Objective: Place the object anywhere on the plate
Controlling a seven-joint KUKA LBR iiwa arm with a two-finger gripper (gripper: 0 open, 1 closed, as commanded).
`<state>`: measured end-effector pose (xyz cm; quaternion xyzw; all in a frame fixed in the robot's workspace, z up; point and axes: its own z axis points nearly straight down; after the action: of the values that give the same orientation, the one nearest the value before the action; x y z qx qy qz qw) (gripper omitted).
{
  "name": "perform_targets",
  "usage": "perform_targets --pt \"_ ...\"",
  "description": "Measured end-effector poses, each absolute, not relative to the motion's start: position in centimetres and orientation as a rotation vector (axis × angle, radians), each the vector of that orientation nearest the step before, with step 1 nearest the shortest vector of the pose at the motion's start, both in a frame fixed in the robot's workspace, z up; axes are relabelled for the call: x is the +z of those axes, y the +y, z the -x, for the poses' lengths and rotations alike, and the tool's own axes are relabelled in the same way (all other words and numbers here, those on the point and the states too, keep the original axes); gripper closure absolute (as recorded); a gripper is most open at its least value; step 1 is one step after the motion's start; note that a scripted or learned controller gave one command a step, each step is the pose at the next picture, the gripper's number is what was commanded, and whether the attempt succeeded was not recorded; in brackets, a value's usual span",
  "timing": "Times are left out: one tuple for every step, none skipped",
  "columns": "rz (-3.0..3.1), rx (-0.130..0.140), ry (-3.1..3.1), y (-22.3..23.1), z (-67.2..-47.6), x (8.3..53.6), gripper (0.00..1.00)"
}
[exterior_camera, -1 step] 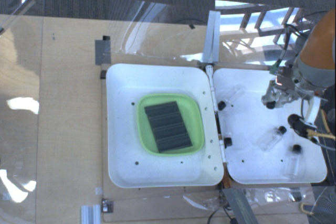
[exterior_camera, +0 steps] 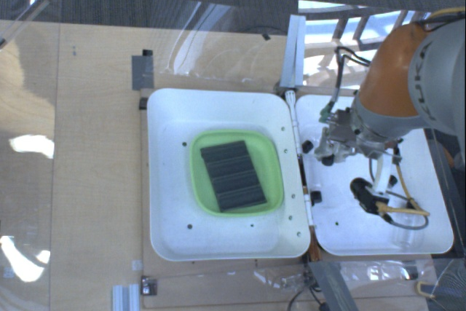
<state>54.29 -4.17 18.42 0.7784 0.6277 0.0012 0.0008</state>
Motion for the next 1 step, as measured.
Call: perform_targets --pt "-2.388 0.007 2.037 2.69 -55.91 18.51 1.00"
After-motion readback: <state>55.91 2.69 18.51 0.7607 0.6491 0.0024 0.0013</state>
